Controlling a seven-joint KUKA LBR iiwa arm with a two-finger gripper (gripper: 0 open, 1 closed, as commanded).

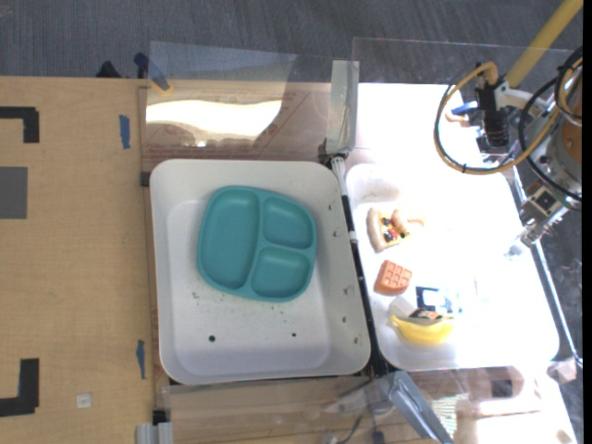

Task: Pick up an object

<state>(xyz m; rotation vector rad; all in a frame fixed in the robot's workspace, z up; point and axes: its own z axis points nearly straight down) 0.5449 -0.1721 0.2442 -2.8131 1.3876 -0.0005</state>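
You are looking down on a bench whose left part is covered by a brown cardboard panel carrying black corner marks. Two shallow white bins are sitting side by side to the right of it. The left bin is holding a teal divided plate, which is lying flat a little far of the bin's middle, with one long compartment on its left and two smaller ones on its right. A few dark specks are dotting the bin floor near of the plate. The right bin is glaring under strong light, so its floor is reading almost pure white.

The arm is reaching in at the far right, over the right bin's right edge. Its gripper is hanging above that edge, well apart from every loose item, and you cannot tell whether it is apart or together.

The things you could pick are all sitting in the left part of the right bin. A yellow banana-shaped toy is lying nearest, with a small blue and black piece touching its far side. An orange waffle toy is lying just far of it. A small white toy with coloured bits is lying farther still.
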